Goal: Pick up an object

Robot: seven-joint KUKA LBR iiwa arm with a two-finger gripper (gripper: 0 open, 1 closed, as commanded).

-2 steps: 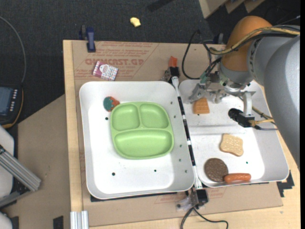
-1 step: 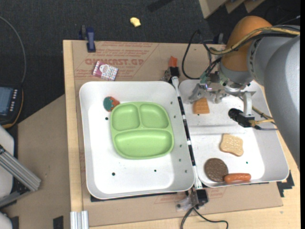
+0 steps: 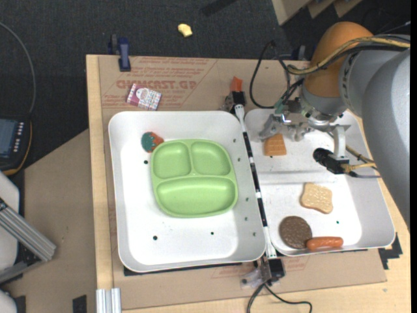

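Arm: the grey KUKA reaches in from the right, its gripper (image 3: 287, 128) low over the far end of the right bin (image 3: 371, 230).
Jaws: metal hardware crowds that spot and I cannot tell whether they are spread or pressed together.
Nearest target: a small tan waffle piece (image 3: 275, 146) lies on the bin floor, just beside and below the gripper; I can't make out any contact.
Other candidates: a slice of toast (image 3: 316, 198) mid-bin, a brown round cookie (image 3: 295, 231) and a red sausage (image 3: 324, 243) touching it at the near end.
Left bin (image 3: 127, 194): a green divided plate (image 3: 193, 177) sits in it, with a small red and green toy (image 3: 152, 141) by the plate's far-left corner.
Desk (image 3: 176, 77): cardboard-topped, a small pink packet (image 3: 143, 96) lying beyond the bins.
Step in hand: looks like the approach, lining up on the waffle piece; nothing lifted yet.
Next move calls for: centring the jaws across the waffle, dropping to the floor, closing, then a straight lift. The flat piece could slide away.
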